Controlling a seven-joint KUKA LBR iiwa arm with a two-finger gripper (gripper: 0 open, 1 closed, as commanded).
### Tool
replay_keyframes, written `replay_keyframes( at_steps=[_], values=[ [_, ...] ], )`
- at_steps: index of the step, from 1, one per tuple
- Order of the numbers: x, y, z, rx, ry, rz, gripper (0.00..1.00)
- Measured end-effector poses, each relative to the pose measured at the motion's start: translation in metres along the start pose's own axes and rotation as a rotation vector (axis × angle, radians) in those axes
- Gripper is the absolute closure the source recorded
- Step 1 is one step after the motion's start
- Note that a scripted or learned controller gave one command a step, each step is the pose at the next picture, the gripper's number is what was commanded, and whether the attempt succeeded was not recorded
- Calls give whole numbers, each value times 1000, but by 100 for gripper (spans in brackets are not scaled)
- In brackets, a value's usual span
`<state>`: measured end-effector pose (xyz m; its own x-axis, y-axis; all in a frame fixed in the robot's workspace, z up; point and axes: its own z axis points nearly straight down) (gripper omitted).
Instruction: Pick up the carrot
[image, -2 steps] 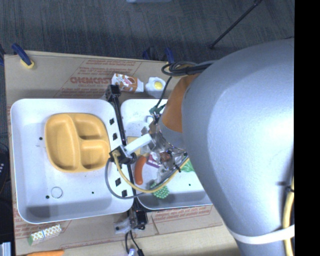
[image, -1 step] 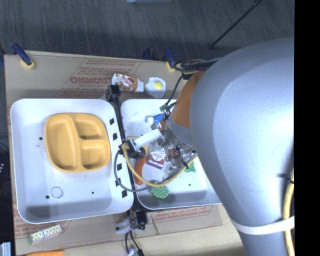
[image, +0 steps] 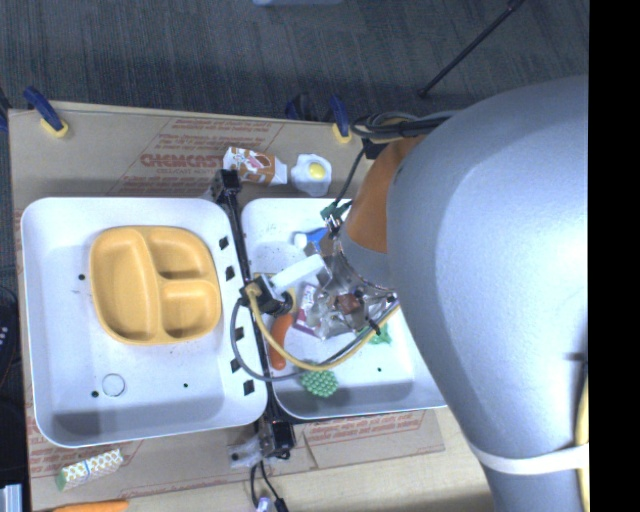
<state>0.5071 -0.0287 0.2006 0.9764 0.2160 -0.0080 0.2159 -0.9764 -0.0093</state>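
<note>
The big grey arm with its orange band (image: 375, 205) reaches in from the right and covers much of the right-hand shallow white bin (image: 262, 222), its tool (image: 335, 300) low over the middle of that bin among cables and clutter. How far the tool is open cannot be told from this slanted view, since its metal parts blur into the items beneath, and nothing can be seen clearly gripped by it. The small orange carrot (image: 279, 338) lies on the floor of the right bin near its left wall, just left of the tool and partly crossed by a looping yellow cable (image: 262, 318). Below it sits a green dotted round object (image: 319, 383), possibly a toy vegetable. The left-hand white bin (image: 60, 400) holds a yellow plastic divided plate (image: 155, 282). On the cardboard-covered bench (image: 150, 140) behind the bins stand a small brown-and-white carton (image: 250, 165) and a white-and-yellow egg-like toy (image: 312, 172).
</note>
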Motion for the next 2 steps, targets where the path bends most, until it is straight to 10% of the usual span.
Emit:
replay_keyframes(
  at_steps=[1, 2],
  values=[
    [-16, -74, 11, -5, 1, -45, 100],
    [-28, -22, -74, -6, 5, 9, 100]
  ],
)
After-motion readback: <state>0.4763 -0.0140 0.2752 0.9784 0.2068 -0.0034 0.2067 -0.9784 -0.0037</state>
